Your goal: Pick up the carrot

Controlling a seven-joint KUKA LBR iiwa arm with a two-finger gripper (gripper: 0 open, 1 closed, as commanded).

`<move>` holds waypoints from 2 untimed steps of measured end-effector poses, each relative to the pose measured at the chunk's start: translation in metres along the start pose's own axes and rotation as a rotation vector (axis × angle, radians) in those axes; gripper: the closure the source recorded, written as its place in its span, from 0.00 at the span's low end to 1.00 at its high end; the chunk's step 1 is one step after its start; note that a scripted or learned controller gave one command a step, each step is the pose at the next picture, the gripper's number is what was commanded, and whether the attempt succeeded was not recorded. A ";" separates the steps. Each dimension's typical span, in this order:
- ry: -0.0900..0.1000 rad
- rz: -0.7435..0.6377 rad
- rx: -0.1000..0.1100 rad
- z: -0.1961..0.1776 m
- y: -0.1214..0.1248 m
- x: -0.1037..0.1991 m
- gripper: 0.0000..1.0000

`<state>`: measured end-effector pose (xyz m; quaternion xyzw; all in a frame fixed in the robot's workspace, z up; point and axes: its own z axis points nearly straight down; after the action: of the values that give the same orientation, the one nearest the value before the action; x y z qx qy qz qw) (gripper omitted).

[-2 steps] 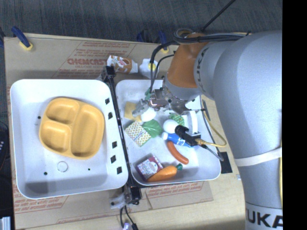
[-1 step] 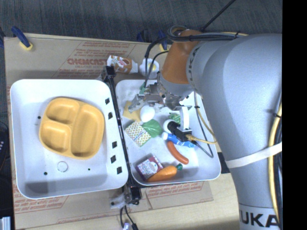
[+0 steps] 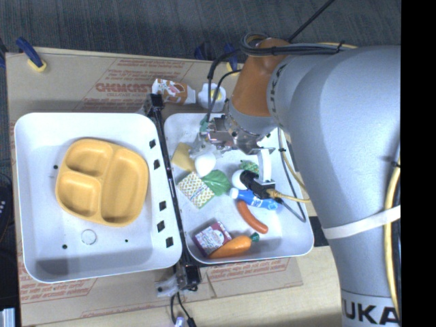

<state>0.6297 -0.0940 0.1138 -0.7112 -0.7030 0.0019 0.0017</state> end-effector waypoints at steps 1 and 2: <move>-0.001 -0.054 -0.004 -0.154 -0.023 -0.013 1.00; 0.000 -0.334 -0.001 -0.179 -0.092 -0.062 1.00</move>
<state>0.5377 -0.1548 0.2929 -0.5847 -0.8113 0.0011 0.0015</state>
